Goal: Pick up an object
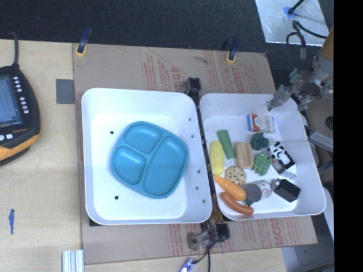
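The right bin [300, 208] holds several toy foods. Among them are a green cucumber [226, 143], a yellow corn cob [216, 157], a tan bread piece [244, 154], an orange carrot [229, 187] and a red sausage [237, 204]. A small white carton [260, 122] lies near the far side, and a black block [286, 190] near the front right. My gripper [279, 99] hangs over the bin's far right corner, up and to the right of the carton and apart from every item. Nothing shows in its grasp.
The left bin [96, 203] carries a blue divided plate [150, 158]. A black and orange pendant [14, 112] lies at the bench's left edge. Clamps [231, 49] hold the cardboard sheet at the back. A metal joiner [193, 86] sits between the bins.
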{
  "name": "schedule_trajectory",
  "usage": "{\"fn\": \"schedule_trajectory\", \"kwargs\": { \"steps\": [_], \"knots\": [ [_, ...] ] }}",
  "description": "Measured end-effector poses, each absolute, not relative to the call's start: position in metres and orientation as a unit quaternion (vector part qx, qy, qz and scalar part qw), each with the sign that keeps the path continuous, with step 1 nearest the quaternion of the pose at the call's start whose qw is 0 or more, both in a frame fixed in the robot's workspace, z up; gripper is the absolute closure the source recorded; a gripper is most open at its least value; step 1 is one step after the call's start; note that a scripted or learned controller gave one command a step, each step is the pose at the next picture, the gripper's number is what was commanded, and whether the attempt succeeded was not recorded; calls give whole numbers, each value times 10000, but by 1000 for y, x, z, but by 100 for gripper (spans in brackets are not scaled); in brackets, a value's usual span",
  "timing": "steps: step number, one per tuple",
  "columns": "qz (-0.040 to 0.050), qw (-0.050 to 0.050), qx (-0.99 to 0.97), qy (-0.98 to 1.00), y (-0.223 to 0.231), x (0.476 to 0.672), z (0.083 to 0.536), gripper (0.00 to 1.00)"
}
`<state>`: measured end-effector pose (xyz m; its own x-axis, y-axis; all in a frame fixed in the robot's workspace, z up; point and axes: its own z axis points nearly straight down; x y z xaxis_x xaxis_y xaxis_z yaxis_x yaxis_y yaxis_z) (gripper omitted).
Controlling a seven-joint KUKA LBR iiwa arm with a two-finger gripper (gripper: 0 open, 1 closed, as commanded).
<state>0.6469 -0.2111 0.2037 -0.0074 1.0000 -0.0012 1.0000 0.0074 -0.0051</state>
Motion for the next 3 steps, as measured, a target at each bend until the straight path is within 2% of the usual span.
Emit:
{"fn": "schedule_trajectory", "kwargs": {
  "steps": [1, 2, 3],
  "knots": [
    [18, 14, -7052, -7090, -184, 575, 98, 0],
    [10, -1, -7049, -7093, -175, 523, 92, 0],
    [5, 5, -7061, -7081, -195, 617, 92, 0]
  ]
}}
